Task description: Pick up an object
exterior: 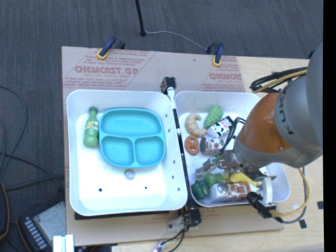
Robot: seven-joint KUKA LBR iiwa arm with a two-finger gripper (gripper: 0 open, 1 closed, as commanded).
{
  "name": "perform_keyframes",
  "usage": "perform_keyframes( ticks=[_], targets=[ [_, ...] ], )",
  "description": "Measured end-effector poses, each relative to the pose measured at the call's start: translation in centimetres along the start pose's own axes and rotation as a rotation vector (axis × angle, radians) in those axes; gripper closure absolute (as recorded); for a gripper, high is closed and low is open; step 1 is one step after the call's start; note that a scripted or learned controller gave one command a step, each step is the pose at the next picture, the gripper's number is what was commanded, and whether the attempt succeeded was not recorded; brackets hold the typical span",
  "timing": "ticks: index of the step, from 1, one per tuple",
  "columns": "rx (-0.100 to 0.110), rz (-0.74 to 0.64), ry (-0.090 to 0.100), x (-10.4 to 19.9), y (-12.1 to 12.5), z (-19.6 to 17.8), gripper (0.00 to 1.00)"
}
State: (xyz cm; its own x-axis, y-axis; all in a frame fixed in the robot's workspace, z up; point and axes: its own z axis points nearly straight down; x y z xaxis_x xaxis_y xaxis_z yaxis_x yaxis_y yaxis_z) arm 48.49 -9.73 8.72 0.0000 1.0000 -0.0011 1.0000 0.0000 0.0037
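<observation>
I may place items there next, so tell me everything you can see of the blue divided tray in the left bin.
The light blue, plastic-looking divided tray lies flat, open side up, in the left white bin. It has rounded corners and three compartments: one long at the far side, two smaller nearer the camera. A green bottle lies beside its left edge; contact is unclear.

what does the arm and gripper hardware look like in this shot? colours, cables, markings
The grey KUKA arm is smooth and rounded, with a glossy orange band above the wrist and part of dark lettering on the grey shell beside it. The gripper is bare grey metal with dark parts. Black and yellow cables loop along the arm's upper side, and a thin yellowish cable hangs below it.
</observation>
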Motion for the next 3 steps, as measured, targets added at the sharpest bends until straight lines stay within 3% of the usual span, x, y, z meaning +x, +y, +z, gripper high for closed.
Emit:
perform_keyframes(
  ticks=[1,2,3],
  targets=[
    [-0.005,0.000,-0.001,-0.01,0.18,-1.08,1.00],
    [-0.004,0.000,0.000,0.01,0.14,-1.05,0.00],
    [-0.004,-0.001,0.000,0.04,0.19,-2.00,1.00]
  ],
)
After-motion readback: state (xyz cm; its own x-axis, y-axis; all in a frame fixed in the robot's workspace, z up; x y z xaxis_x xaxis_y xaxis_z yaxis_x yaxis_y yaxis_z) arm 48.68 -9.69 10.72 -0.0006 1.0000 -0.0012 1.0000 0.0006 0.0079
